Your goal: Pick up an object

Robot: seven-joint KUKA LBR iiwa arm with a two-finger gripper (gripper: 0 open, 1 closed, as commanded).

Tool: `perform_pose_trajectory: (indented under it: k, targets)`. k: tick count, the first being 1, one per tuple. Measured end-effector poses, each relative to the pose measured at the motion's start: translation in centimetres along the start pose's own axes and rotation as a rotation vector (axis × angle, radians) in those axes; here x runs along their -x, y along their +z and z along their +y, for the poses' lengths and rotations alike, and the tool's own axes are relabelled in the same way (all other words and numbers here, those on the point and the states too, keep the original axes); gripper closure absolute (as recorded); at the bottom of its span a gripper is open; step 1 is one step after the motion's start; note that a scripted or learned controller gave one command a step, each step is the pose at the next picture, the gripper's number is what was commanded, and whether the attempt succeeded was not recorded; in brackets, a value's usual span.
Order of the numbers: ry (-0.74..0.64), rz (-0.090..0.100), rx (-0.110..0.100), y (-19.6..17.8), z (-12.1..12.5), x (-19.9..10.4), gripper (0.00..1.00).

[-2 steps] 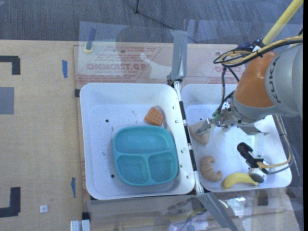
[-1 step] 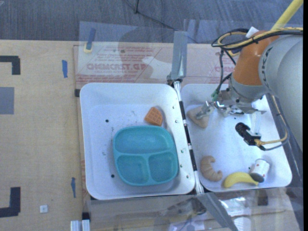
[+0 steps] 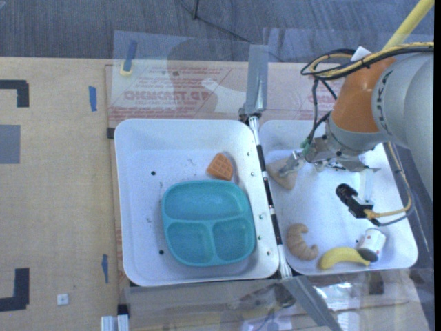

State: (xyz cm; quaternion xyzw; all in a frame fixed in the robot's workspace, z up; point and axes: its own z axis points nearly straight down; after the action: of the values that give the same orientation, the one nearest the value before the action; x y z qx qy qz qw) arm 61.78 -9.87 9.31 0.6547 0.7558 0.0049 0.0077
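Right now your gripper (image 3: 301,157) hangs low over the right bin (image 3: 408,252). From this slant you cannot tell whether it is set wide or narrow, and nothing can be seen caught in it. The likeliest target, a beige piece (image 3: 284,176), lies just beside the gripper, to its left and a little below it in the view, close to the bin's inner wall.

That closeness is the risk, I think. A close made from here may push the piece against the wall rather than trap it, or catch only an edge, so it drops on the lift. It looks lumpy and uneven, so it could also twist out of a shallow hold.

The croissant (image 3: 302,242), the banana (image 3: 342,257) and a small white cylinder (image 3: 372,241) sit well below the gripper, apart from it, and seem unlikely to be knocked.
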Motion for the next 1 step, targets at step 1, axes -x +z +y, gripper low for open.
perform_pose_trajectory:
  k: [1]
  targets:
    - [-0.002,0.001,0.001,-0.03,-2.85,-0.51,0.00]
